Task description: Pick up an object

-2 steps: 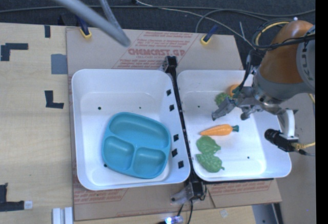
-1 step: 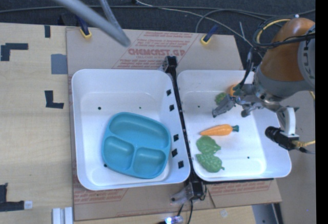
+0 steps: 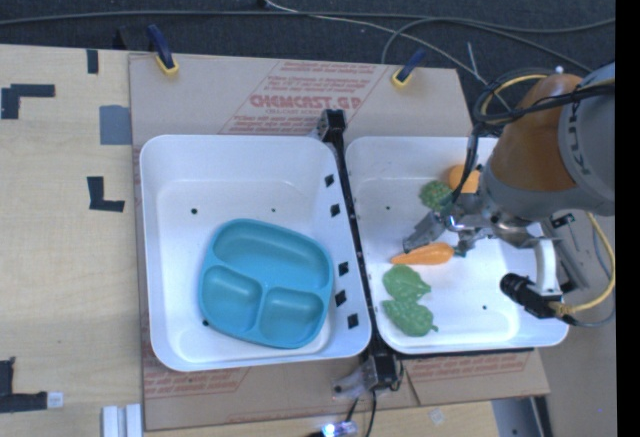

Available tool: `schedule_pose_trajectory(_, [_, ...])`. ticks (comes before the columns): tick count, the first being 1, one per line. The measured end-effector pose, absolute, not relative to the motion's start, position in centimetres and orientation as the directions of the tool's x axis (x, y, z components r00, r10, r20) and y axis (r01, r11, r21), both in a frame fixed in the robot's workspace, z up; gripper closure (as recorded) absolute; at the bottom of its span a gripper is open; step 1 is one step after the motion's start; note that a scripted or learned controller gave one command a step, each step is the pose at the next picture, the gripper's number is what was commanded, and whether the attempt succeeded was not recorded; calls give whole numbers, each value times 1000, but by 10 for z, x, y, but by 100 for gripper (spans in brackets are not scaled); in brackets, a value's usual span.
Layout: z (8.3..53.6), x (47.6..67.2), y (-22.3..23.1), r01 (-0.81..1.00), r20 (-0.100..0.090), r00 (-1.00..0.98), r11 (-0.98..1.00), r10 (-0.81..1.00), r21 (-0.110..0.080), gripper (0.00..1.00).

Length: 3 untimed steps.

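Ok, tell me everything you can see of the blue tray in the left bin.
The blue tray is a light blue, smooth plastic-looking dish with rounded corners and a raised rim, divided into three compartments: one long one and two smaller ones. It lies flat, right side up and turned at an angle, on the floor of the left bin, toward its near right part. Nothing sits in it, and its lower right corner lies close to the bin's wall.

Light: bright and even, cast from above | Shadows: soft, short, thrown under the arm [image 3: 545, 160] | Glare: mild on the white bins [image 3: 165, 225] | Focus: slightly soft throughout, fine detail lost around the pincer [image 3: 447, 230]
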<state>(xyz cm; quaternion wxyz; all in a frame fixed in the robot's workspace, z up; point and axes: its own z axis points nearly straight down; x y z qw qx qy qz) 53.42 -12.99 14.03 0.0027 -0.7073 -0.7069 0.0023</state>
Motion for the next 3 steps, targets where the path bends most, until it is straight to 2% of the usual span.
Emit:
schedule_pose_trajectory(1, [93,538,-130,1000,-3,0,0,1000,11,0])
schedule_pose_trajectory(2, [107,540,-131,1000,-8,0,0,1000,20,100])
schedule_pose_trajectory(3, [157,531,-127,1000,1,-2,2,1000,0,100])
